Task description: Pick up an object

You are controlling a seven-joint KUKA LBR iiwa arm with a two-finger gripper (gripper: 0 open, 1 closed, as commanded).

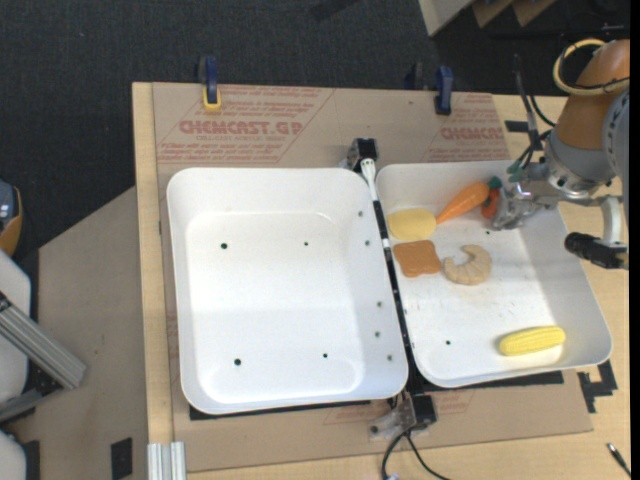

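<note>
- Gripper (503,211) sits low at the far right of the right bin (580,308), right beside the toy carrot (462,202); how wide it's set, can't tell.
- Carrot looks like light, stiff, slick plastic, so I'd pinch across the thicker orange middle.
- Board (290,123) under the bins reads "CHEMCAST".

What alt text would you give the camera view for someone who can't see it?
The arm's end effector hovers at the far end of the right bin, beside a toy carrot. That bin also holds a yellow piece, a brown piece, a tan shrimp and yellow corn, beside the left bin.
</note>
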